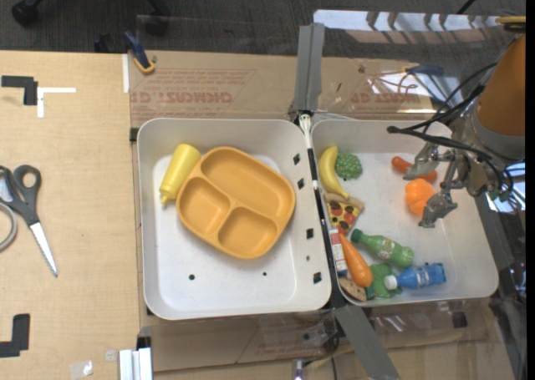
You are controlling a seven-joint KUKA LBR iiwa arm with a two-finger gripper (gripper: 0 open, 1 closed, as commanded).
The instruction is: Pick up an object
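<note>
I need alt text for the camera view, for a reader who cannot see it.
A grey arm's end effector hangs over the right bin, beside an orange toy. That bin also holds a banana, broccoli, a pizza slice, a carrot and bottles. The left bin holds a yellow tray and a yellow bottle.

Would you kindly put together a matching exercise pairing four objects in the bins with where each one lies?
Things:
1. orange divided plate
2. yellow bottle
3. blue bottle
4. banana

Places:
A. near right corner of the right bin
B. middle of the left bin
C. right bin, along its left wall, beside the green broccoli
D. left bin, against the plate's left edge

Pairs: 1-B, 2-D, 3-A, 4-C
</note>
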